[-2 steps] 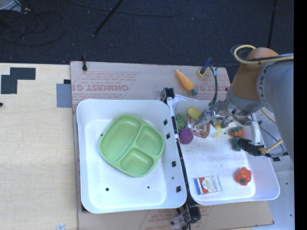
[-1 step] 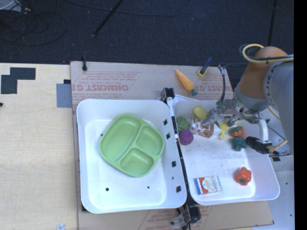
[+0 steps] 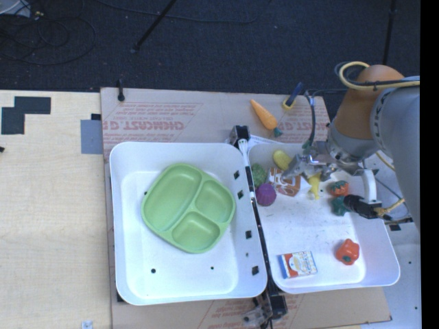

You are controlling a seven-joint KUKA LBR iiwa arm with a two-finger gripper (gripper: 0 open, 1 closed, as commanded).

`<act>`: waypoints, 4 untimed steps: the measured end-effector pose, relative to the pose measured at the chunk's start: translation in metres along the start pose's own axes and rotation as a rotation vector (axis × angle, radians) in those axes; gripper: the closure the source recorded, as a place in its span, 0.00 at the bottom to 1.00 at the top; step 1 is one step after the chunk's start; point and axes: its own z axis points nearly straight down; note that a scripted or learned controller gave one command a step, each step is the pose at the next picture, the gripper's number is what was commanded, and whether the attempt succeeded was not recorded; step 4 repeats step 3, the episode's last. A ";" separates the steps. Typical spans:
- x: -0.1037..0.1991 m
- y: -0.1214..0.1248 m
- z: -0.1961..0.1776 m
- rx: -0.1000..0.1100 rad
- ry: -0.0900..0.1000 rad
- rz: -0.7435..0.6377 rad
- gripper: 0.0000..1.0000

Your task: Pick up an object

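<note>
Grey gripper (image 3: 306, 164) hovers over far clutter in the right bin (image 3: 384, 266); its opening I cannot tell. Better to target one isolated item, perhaps the purple ball (image 3: 265, 195).

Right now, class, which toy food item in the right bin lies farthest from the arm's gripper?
The small white carton with red and blue print, lying flat near the right bin's front edge. The other pieces lie closer to the gripper.
</note>
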 end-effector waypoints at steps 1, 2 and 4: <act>0.000 0.000 0.000 0.000 -0.001 0.000 0.00; 0.000 0.000 0.000 0.000 -0.001 0.000 0.00; 0.000 0.000 0.000 0.000 -0.001 0.000 0.00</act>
